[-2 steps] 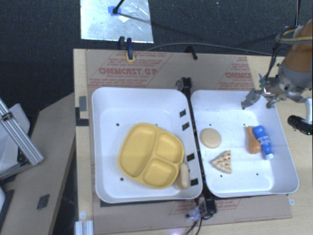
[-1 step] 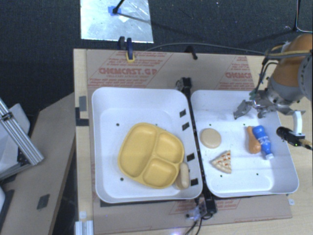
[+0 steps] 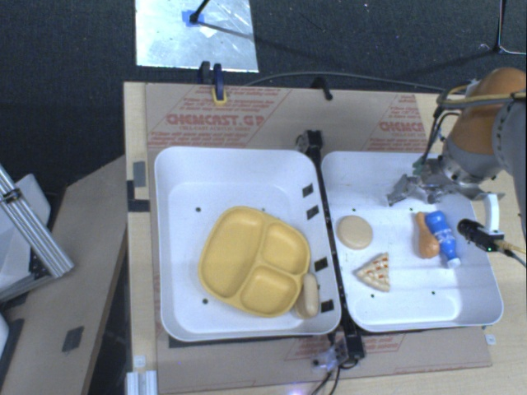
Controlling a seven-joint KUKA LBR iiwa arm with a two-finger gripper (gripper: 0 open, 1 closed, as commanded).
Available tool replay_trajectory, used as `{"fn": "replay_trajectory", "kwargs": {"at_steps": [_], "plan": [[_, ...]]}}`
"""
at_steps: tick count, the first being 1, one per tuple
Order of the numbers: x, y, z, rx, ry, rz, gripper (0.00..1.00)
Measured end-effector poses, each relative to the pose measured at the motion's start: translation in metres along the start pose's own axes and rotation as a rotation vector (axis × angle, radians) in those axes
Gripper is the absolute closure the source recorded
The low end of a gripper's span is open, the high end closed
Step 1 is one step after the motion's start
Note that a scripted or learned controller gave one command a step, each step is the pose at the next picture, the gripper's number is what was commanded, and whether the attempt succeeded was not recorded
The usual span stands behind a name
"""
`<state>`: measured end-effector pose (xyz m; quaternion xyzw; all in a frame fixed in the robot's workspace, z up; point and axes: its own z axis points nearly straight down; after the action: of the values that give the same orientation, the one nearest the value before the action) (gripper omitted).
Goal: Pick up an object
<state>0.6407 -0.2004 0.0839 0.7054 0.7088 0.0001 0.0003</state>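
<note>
- Hovering over right bin's (image 3: pixel 478 311) far side, gripper (image 3: pixel 412 189), jaws apart, nothing btwn.
- Nearest target: blue tube (image 3: pixel 442 237) just nearer, touching orange toy (image 3: pixel 426 235); prob. light, stiff, slick. Grab across midsection.

Arm (image 3: pixel 486 130): mine, reaching in from the right, wrist bent low. Gripper (image 3: pixel 409 192): pointing left, hanging above the far right-hand area, nothing visibly held.

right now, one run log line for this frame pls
arm: over right bin | gripper: above far side, nothing held | right bin: cookie, pizza slice, blue bottle | left bin: yellow tray
</note>
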Motion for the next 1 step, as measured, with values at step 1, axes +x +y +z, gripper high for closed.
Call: {"fn": "replay_trajectory", "kwargs": {"at_steps": [1], "plan": [[-0.0003, 0.0018, -0.013, -0.006, -0.002, -0.001, 1.0]]}}
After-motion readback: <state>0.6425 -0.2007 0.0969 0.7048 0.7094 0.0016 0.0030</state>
